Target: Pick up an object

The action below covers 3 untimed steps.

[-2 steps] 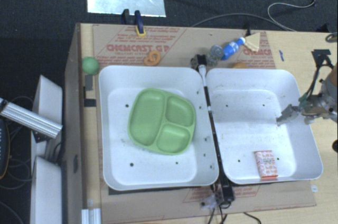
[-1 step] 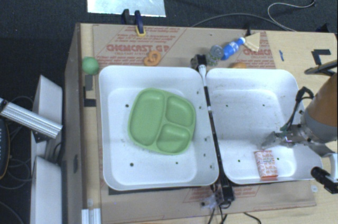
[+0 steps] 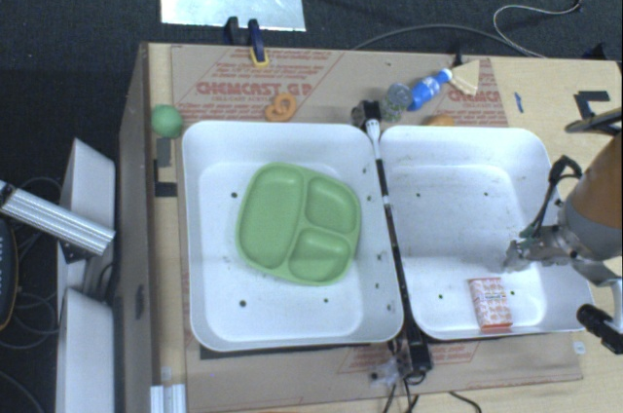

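A small red-and-white packet (image 3: 490, 302) lies flat near the front edge of the right bin (image 3: 458, 158). A green divided plate (image 3: 297, 223) rests in the middle of the left bin (image 3: 214, 304). My gripper (image 3: 526, 252) hangs at the right bin's right side, just above and right of the packet and apart from it. The grey arm with its orange band (image 3: 596, 197) comes in from the right edge behind it. Nothing shows in the gripper.
Behind the bins on the cardboard lie a blue bottle (image 3: 428, 91), an orange ring (image 3: 282, 106) and a green ball (image 3: 166, 120). A dark divider (image 3: 387, 206) runs between the bins. A cable (image 3: 555, 177) loops beside the arm.
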{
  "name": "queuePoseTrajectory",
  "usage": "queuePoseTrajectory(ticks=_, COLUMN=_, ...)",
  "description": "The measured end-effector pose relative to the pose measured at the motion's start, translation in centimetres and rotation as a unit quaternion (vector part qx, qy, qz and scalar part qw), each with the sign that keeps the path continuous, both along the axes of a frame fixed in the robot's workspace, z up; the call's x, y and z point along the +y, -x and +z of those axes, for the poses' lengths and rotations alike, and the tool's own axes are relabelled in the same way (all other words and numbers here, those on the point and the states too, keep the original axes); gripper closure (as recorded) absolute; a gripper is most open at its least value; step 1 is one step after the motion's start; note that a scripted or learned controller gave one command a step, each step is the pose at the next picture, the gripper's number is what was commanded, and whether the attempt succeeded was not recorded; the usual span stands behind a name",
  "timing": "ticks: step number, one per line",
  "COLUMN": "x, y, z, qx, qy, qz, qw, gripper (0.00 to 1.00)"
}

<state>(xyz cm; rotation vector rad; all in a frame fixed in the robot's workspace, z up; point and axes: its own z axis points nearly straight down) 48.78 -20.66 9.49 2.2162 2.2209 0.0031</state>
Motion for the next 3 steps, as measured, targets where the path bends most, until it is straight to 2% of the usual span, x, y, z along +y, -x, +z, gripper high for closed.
queuePoseTrajectory(ticks=1, x=0.0, y=-3.3, z=8.7, qx=0.0, qy=0.0002, qz=0.001, qw=1.0, gripper=1.0)
queuePoseTrajectory(ticks=2, x=0.0, y=-6.6, z=15.3, qx=0.0, qy=0.0001, qz=0.001, qw=1.0, gripper=1.0)
queuePoseTrajectory(ticks=3, x=0.0, y=-6.5, z=15.2, qx=0.001, qy=0.0, qz=0.001, qw=1.0, gripper=0.0)
